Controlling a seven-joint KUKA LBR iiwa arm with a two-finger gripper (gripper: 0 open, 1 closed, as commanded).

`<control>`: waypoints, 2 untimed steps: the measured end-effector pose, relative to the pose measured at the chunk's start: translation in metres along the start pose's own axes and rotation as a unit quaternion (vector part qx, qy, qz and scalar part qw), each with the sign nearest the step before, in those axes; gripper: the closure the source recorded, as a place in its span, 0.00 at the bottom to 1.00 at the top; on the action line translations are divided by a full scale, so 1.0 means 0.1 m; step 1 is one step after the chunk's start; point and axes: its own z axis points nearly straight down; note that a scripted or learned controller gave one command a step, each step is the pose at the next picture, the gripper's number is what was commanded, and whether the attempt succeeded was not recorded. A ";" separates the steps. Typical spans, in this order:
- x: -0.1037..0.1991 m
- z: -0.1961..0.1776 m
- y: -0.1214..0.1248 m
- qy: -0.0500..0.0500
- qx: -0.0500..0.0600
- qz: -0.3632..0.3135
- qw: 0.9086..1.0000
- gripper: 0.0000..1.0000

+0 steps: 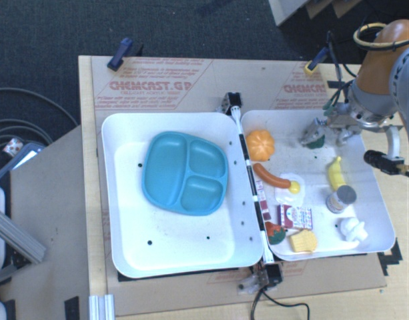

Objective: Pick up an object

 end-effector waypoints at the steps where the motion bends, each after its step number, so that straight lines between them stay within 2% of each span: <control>1: 0.00 -0.10 -0.01 0.000 0.003 -0.001 1.000 1.00; 2: 0.61 -0.98 0.02 -0.003 -0.020 0.001 1.000 1.00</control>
